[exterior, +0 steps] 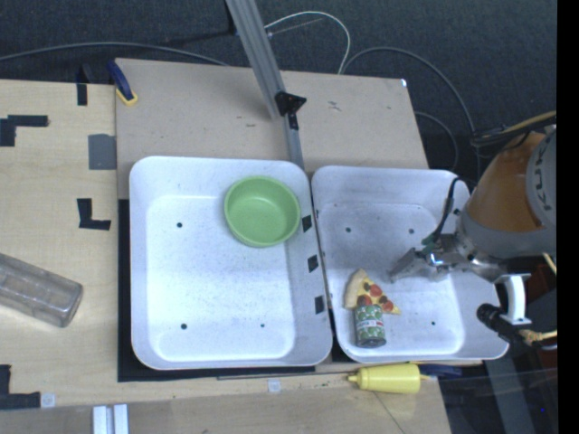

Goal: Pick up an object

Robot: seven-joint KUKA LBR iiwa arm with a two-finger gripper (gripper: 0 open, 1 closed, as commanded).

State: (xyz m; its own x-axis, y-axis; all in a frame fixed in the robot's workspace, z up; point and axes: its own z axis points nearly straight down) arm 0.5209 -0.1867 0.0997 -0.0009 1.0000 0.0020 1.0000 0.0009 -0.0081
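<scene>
Currently the grey two-finger gripper [409,265] hangs with fingers spread and empty; at its seven o'clock, the flat pizza-slice toy [367,291] could slip, touching the small dark jar [369,323].

No text, brand or number can be read anywhere. The small bottle [369,323] in the right bin [398,202] has a label, but its print is too blurred to read.
</scene>
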